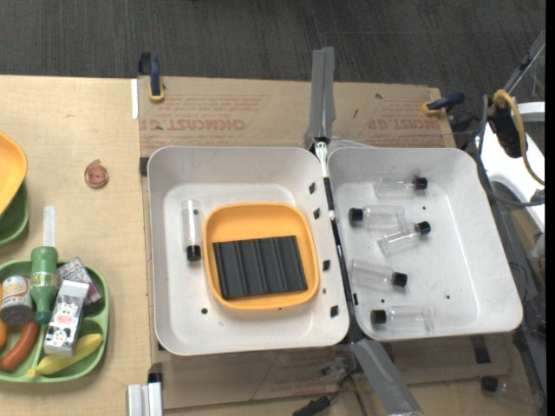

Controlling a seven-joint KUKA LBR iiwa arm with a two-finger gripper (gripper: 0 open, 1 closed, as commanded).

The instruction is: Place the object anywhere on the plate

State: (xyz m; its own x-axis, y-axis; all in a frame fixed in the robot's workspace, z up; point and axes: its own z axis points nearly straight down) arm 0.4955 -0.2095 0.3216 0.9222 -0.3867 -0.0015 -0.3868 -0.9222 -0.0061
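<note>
Five vials (406, 235) R bin (473, 258); one vial (190, 228) beside orange plate (260, 213), L bin (173, 306); gripper state can't tell.

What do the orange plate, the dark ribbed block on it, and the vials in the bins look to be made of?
Orange plate: likely moulded plastic, smooth, even colour and a soft sheen. Dark ribbed block: matte, dull charcoal with no glare, perhaps rubber or foam; hard to tell. Vials, like the one beside the plate: clear plastic or glass, see-through bodies with black caps.
</note>
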